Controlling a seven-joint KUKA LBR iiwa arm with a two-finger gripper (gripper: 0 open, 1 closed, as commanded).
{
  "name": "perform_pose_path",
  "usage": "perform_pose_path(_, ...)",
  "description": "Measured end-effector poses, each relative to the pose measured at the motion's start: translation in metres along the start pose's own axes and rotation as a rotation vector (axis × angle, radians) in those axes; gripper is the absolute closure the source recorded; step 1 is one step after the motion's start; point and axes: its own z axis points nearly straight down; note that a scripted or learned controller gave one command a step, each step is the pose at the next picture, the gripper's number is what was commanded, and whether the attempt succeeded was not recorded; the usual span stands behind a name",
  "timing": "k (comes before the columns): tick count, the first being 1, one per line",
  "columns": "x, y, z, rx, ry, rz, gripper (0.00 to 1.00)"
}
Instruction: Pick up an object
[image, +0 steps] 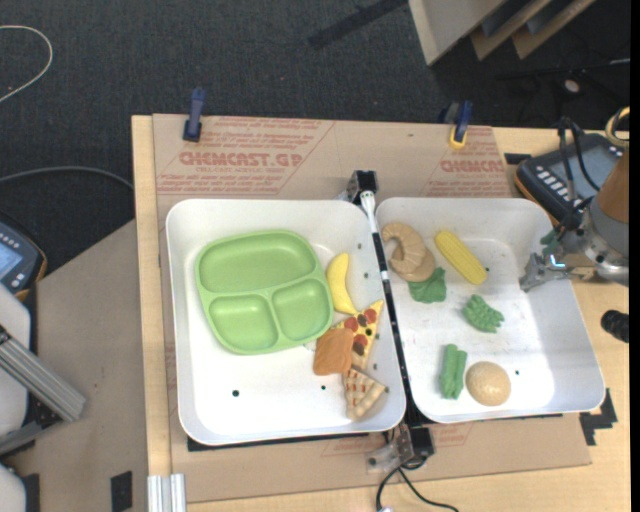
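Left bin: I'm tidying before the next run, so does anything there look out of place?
The green divided plate holds no food. The banana, pizza slice and other toy pieces are crowded beside it, against the left bin's right wall. Nothing looks spilled or damaged.

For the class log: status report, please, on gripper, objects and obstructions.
Gripper above right bin's far right edge, holding nothing seen. Corn nearest, untouched. Nothing between them.
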Motion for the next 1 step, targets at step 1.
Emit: perform_pose_path(1, 0.0001, -0.0003, 0.0007, 0.001, 0.0, 0.0, 0.0)
